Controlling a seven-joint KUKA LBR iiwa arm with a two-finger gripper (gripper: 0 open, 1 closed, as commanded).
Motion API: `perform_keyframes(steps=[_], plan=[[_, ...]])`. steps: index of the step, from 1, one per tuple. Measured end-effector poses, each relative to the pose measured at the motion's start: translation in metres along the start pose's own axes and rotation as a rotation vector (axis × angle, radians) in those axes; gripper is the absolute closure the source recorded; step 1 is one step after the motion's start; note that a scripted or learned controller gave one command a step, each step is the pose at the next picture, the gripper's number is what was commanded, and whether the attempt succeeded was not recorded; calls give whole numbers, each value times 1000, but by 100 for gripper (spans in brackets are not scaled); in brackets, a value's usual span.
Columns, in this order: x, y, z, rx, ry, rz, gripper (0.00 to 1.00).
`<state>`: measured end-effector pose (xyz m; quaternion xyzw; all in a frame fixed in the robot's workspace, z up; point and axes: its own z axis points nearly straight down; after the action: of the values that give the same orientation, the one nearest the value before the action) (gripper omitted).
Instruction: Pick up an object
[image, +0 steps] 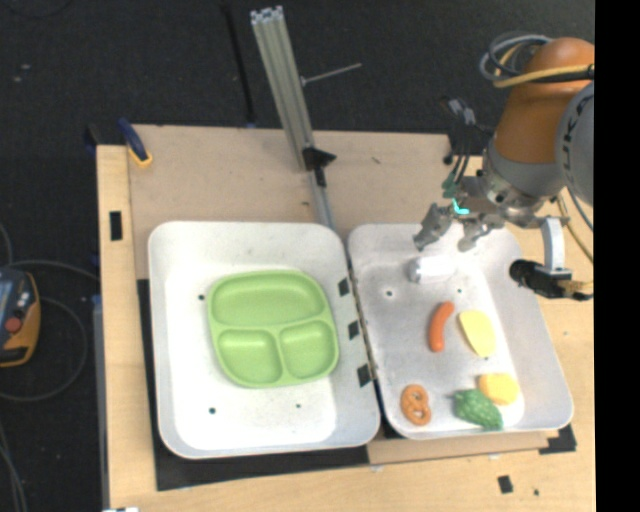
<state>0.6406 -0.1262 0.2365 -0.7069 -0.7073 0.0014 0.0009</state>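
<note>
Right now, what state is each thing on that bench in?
End effector: fingers spread, nothing between them, above the right bin's far end.
Green tray: flat in the left bin, compartments bare.
Orange sausage: lying in the right bin.
Yellow wedge: lying beside the sausage.
Pretzel: flat near the front.
Green vegetable: at the front edge.
Yellow block: just behind it.

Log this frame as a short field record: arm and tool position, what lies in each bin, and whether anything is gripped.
arm: enters from the view's right, tool above the far end of the right bin
fingers: spread, nothing between them
left bin: green divided tray
right bin: orange sausage, yellow piece, second yellow piece, pretzel, green leafy item, small white object below the tool
task state: no object picked up yet
</note>
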Motion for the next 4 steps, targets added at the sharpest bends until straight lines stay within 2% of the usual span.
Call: perform_keyframes(steps=[1, 2, 3, 4], plan=[[0, 1, -2, -5, -1, -1, 0], [-8, 4, 43, -2, -2, 1, 0], [-3, 10, 88, -1, -1, -2, 0], [-6, 17, 109, -30, -6, -2, 0]])
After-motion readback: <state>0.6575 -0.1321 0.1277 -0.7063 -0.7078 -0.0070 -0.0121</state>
